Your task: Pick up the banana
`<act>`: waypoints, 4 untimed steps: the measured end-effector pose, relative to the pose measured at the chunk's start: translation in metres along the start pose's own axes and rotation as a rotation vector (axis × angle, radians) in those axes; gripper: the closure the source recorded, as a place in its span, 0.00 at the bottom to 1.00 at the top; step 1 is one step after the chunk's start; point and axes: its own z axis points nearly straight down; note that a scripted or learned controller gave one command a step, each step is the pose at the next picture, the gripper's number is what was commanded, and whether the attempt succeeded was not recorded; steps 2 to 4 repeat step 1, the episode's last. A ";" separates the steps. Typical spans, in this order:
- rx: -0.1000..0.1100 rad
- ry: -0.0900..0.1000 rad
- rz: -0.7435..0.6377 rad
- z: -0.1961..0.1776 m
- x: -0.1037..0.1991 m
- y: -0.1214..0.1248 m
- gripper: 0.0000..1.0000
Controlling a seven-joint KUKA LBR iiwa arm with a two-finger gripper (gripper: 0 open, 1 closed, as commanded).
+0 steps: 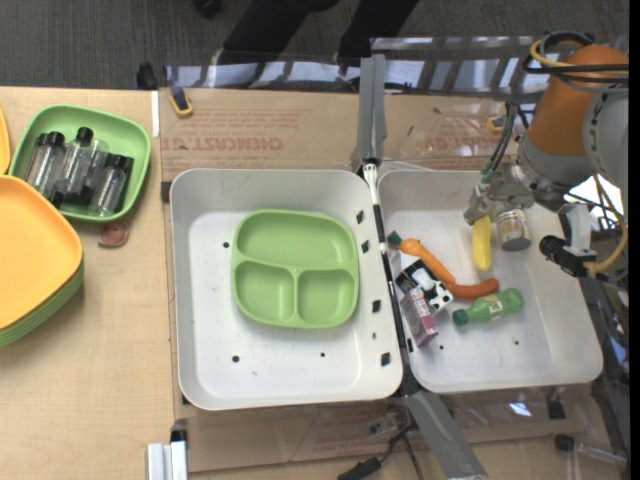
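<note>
The banana (482, 245) is small and yellow and lies roughly lengthwise in the upper middle of the right bin (560, 368). My gripper (491, 208) hangs just over the banana's far end, at or very near it, with the grey arm and its orange band (580, 88) rising to the upper right. From this angle I cannot tell whether anything is held, and the banana looks to be resting on the bin floor.
A small tan jar (513, 230) sits right beside the banana under the wrist. An orange carrot (436, 263), a green bottle (490, 306), a pink tube (419, 314) and a black-and-white item (432, 290) lie nearby. The left bin (200, 348) holds a green divided plate (297, 268).
</note>
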 end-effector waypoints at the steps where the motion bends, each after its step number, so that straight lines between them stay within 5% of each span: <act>1: 0.012 -0.005 0.218 -0.051 0.030 -0.050 1.00; 4: 0.012 -0.005 0.218 -0.051 0.030 -0.050 1.00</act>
